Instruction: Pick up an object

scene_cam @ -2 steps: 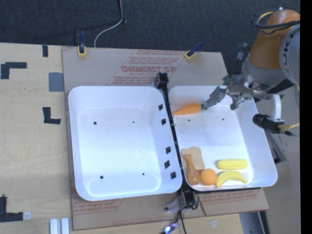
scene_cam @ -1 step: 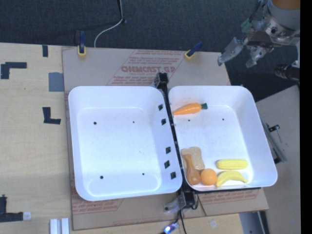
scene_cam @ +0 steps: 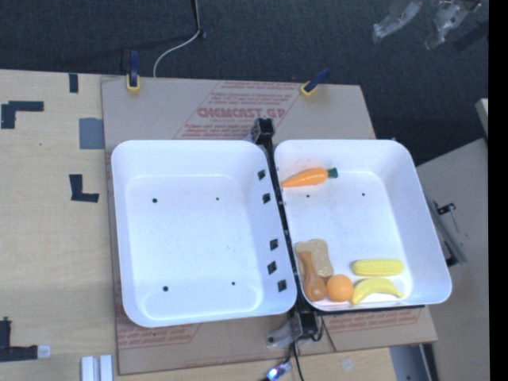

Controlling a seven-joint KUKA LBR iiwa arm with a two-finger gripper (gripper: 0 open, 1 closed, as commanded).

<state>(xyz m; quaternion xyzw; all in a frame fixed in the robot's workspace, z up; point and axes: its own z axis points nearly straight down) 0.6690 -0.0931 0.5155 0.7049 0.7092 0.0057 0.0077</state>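
The tool (scene_cam: pixel 432 18) hangs at the upper right of the camera view, over the dark floor and well apart from both bins; it is blurred, so whether it is spread or pressed together cannot be told, and nothing is seen in it. That parked height probably leaves the bins unobstructed for the camera before a try.

Below it on the surface sit 2 white bins side by side. The right bin (scene_cam: pixel 401 161) holds every candidate. A carrot (scene_cam: pixel 305 178) lies alone near the top left of this bin, close to the divider; its long axis runs nearly left to right, tilted slightly, green stem end pointing right. Standing clear of the rest, it looks the easiest pick.

The others crowd the near edge: a tan bread-like piece (scene_cam: pixel 313 262) with its long axis running top to bottom, an orange ball (scene_cam: pixel 340 288) touching it, and 2 yellow pieces (scene_cam: pixel 378 279) lying roughly left to right, one just above the other.

The left bin (scene_cam: pixel 127 165) offers no target.
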